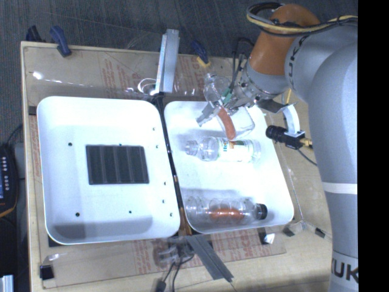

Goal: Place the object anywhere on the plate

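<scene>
The end effector [223,109] grips an orange sausage-like object [227,125] above the right bin [276,163], over two clear bottles [222,149].

2 clear plastic bottles are seen lying in the right bin [276,163]: one with a green label [222,149] mid-bin, one with a black cap [225,210] near the front wall. Blue clamps [59,40] are fixed at the bench's far edge.

Bright, even overhead light makes both white bins [103,163] glare, washing out the clear bottles [222,149]. Soft shadows sit inside the bin walls. The picture is slightly soft and grainy; the floor is dim.
</scene>
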